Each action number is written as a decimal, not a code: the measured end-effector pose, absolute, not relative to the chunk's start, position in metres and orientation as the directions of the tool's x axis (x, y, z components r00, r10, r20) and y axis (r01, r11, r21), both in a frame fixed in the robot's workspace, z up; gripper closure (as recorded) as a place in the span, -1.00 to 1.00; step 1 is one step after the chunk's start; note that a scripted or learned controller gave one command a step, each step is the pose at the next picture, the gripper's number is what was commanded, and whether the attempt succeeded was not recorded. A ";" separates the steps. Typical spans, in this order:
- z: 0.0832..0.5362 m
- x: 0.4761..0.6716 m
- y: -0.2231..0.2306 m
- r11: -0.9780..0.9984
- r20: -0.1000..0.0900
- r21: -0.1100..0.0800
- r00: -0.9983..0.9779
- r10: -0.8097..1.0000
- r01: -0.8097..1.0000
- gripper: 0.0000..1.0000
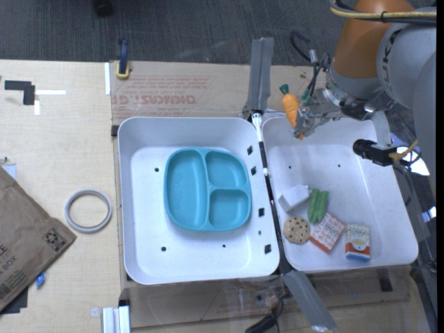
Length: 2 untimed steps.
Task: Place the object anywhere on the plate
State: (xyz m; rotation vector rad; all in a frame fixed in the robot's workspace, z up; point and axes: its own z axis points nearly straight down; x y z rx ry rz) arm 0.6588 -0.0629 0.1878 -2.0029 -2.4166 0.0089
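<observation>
A teal plate (208, 189) with three compartments lies in the middle of the left bin (139, 207). My gripper (300, 121) hangs over the back left corner of the right bin (388, 207), to the right of the plate and behind it. A small orange toy carrot (290, 107) with a green top stands upright at the fingers, above the bin's rim, and the gripper looks shut on it. The carrot is well apart from the plate.
In the right bin's front half lie a white block (293, 197), a green piece (318, 205), a cookie (297, 230), a red packet (327, 232) and a small carton (358, 242). A tape ring (88, 209) and a cardboard box (24, 241) sit on the bench at left.
</observation>
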 end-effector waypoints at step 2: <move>0.188 0.638 -0.006 0.383 0.000 -0.004 -0.383 0.924 0.924 1.00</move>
